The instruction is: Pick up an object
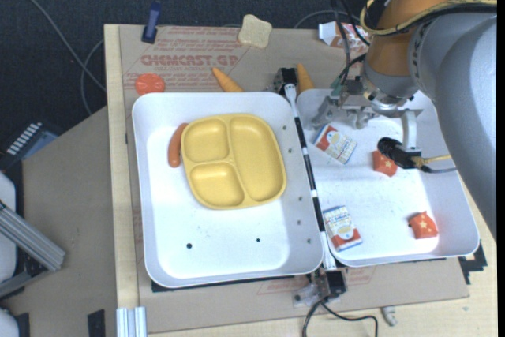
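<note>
1. The task names no one object, so any loose thing in the right bin (465,237) may serve. The nearest to the jaws (345,108) is a small carton (335,144), lying tilted just below them in the bin's upper left part.
2. I cannot tell whether the jaws are apart or together; nothing is seen between them.
3. The arm (442,43) hangs over the bin's upper edge, probably to come down on the carton.
4. Other candidates lie well apart: a second carton (342,227) at the lower left, a red piece (384,163) in the middle, another red piece (423,225) at the lower right.
5. The left bin (237,256) holds a yellow tray (233,160) with a sausage (174,147) beside it.
6. The board (189,55) on the surface reads about "CHEMCAST"; the carton labels are too small to read.
</note>
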You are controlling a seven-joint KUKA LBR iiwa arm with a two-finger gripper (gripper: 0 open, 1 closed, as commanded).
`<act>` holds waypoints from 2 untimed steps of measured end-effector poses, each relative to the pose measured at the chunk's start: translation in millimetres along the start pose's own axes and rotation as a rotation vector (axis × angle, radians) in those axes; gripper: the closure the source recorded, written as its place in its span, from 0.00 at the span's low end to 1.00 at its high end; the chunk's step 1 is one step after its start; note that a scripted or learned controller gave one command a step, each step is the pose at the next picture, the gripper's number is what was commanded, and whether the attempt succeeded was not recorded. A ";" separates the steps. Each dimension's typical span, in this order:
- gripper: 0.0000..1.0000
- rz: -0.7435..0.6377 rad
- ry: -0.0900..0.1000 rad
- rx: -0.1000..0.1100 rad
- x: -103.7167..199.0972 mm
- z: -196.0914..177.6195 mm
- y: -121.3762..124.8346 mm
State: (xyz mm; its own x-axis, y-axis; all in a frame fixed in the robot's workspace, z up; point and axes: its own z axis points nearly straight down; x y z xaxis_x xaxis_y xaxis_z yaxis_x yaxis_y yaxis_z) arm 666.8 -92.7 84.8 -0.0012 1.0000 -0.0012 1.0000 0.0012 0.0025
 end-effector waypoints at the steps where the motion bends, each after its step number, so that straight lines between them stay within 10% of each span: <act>1: 0.00 0.000 0.000 0.000 0.1 -0.2 0.0; 2: 0.00 0.001 0.000 0.001 1.1 -0.2 0.0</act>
State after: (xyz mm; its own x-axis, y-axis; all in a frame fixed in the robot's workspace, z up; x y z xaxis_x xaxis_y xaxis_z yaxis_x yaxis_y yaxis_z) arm 666.8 -91.6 85.0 -0.0006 1.0000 -0.0016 1.0000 0.0006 0.0017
